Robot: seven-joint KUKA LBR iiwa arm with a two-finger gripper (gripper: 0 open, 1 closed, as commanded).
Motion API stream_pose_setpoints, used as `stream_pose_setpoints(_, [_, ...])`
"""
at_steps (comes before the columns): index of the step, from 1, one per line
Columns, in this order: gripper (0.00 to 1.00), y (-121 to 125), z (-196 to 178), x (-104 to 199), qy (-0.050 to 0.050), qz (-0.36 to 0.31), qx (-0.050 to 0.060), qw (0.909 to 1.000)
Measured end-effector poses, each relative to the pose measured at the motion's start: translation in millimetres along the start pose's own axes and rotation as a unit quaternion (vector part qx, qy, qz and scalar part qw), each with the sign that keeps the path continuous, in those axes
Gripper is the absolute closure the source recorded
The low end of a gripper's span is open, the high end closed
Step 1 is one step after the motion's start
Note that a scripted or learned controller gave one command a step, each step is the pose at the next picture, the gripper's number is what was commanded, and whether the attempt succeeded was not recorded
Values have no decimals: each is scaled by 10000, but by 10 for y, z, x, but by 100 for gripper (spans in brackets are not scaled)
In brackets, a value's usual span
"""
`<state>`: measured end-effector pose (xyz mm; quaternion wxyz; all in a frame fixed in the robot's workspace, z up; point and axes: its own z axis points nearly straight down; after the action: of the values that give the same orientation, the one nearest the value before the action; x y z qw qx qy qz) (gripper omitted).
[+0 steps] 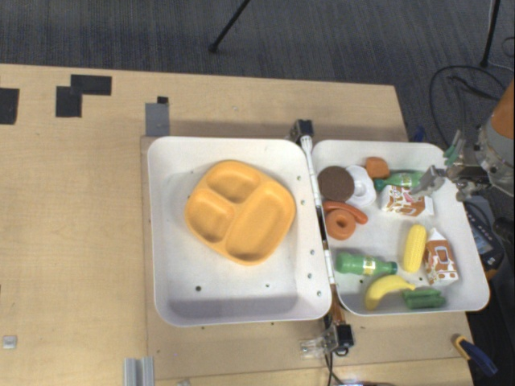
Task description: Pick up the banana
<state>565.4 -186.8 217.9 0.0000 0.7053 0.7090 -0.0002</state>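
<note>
The surface (72,215) bore two white bins; the left bin (173,215) held a yellow tray (240,211), the right bin (471,292) the small items. The arm (503,131) stood over the right bin's far right edge, its claw (451,171) near the cartons; whether it was apart or together could not be told, the view being poor there. The banana (386,289) lay at the bin's near edge, well apart from the claw, toward the camera and leftward. Its long axis ran roughly left-right, between a green bottle (364,263) and a green block (423,298).
</note>
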Motion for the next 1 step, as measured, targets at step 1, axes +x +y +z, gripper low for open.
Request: stream_pose_setpoints(1, [0,-343,1127,389,-40,-262,-84,9996])
